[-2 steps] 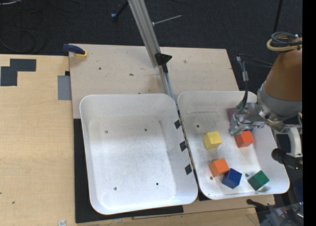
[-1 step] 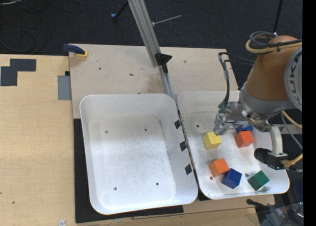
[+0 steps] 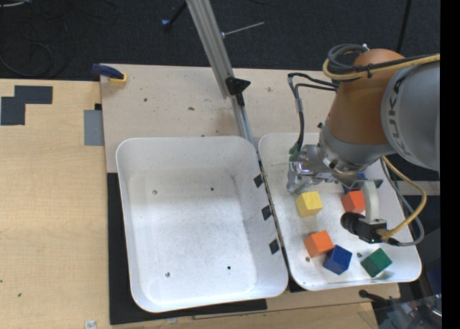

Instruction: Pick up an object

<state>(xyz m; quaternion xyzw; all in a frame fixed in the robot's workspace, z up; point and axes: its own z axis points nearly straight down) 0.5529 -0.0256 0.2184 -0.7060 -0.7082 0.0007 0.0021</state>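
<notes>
Yellow cube [image 3: 309, 203] in right bin [image 3: 402, 266], just below jaws; their spread unclear.

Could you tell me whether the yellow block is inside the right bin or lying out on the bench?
Inside. The yellow block rests on the floor of the right bin, within its rim, just below the gripper.

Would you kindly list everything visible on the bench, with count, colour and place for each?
yellow block: 1, yellow, right bin, just below the gripper
orange blocks: 2, orange, right bin, one low centre, one partly behind the arm
blue block: 1, blue, right bin, front
green block: 1, green, right bin, front right corner
left bin: 1, white, bench centre
right bin: 1, white, beside it
aluminium rail: 1, silver, slanting behind the bins
clamp: 1, blue and yellow, bench's back left corner
gripper: 1, metal, over the right bin
</notes>
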